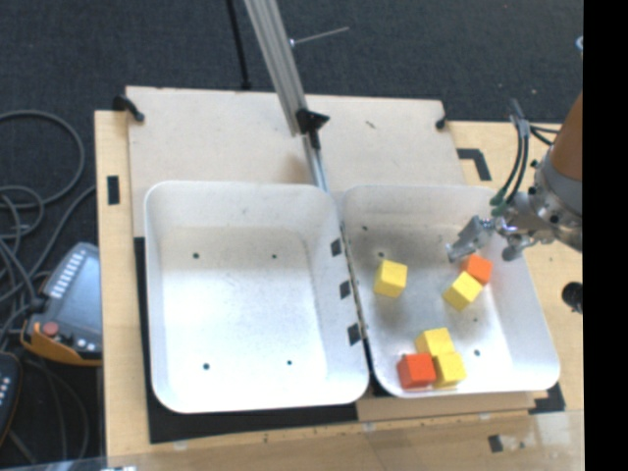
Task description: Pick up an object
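Pincer [488,242] fingers spread apart, holding nothing, just above orange block [479,268].

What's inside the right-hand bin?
The right bin holds four yellow blocks and two orange blocks. The gripper partly covers one orange block.

Grey metal gripper [488,239], orange band, seemingly green cable.

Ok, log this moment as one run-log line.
gripper: over right bin, above orange block | grasp: none seen | blocks: all in right bin | phase: approach
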### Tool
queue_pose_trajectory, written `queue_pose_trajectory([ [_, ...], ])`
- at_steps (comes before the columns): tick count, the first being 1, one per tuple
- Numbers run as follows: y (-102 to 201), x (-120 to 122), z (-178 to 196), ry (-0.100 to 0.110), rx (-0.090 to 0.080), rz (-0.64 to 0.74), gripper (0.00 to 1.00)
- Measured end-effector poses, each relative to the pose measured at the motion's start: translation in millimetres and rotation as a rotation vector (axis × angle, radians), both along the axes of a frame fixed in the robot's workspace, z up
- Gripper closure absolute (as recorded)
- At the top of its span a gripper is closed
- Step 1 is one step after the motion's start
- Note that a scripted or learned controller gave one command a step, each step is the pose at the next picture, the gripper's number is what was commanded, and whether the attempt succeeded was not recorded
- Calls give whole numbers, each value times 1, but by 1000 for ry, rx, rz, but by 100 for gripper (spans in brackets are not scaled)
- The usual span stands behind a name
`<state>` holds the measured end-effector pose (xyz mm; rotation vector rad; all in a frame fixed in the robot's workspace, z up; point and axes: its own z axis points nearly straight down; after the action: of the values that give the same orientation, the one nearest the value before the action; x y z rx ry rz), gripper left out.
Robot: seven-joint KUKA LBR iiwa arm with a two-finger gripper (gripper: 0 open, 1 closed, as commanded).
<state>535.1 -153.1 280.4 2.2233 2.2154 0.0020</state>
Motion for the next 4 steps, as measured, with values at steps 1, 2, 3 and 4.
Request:
queue_pose_trajectory([
  [1,-2,129,-127,5,0,7,0],
  [2,-4,130,-109,-1,-5,12,100],
  [3,81,82,-80,1,3,11,100],
  [4,71,70,-84,3,0,3,100],
])
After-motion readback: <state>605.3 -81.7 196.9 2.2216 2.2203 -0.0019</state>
